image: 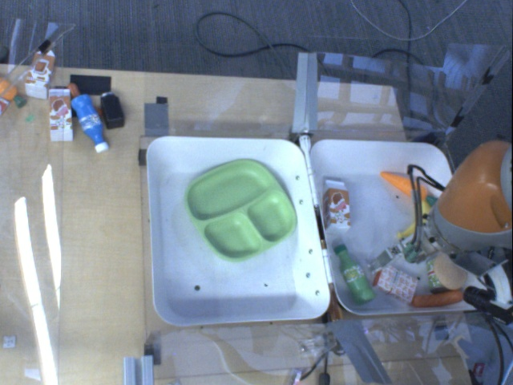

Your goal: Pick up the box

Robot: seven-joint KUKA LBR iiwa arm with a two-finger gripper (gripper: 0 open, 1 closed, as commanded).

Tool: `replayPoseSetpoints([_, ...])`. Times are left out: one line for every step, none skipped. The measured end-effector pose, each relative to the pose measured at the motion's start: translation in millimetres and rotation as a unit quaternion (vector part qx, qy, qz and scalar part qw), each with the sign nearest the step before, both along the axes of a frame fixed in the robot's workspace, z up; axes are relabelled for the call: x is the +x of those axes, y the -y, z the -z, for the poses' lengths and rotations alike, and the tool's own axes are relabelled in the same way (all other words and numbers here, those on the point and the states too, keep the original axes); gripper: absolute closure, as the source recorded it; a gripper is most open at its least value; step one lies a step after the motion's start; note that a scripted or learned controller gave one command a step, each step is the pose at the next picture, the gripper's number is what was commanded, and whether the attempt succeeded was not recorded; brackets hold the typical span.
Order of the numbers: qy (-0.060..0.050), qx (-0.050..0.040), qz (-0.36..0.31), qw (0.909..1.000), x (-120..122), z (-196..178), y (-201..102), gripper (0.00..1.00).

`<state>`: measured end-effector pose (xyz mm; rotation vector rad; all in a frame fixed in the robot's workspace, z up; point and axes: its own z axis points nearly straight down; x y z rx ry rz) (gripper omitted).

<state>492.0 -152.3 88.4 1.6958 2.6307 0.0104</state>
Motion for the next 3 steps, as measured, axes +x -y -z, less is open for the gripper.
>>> replayPoseSetpoints([-0.005, -0.0003, -0.047, 0.9989, -3.5, -9.7, 9.3, 0.00])
replayPoseSetpoints([-0.005, 0.0001, -0.017, 0.9998, -3.5, -35.3, -12.8, 0.00])
replayPoseSetpoints([0.001, -0.0001, -0.027, 0.9996, 76.1, -0.2, -60.4, 0.00])
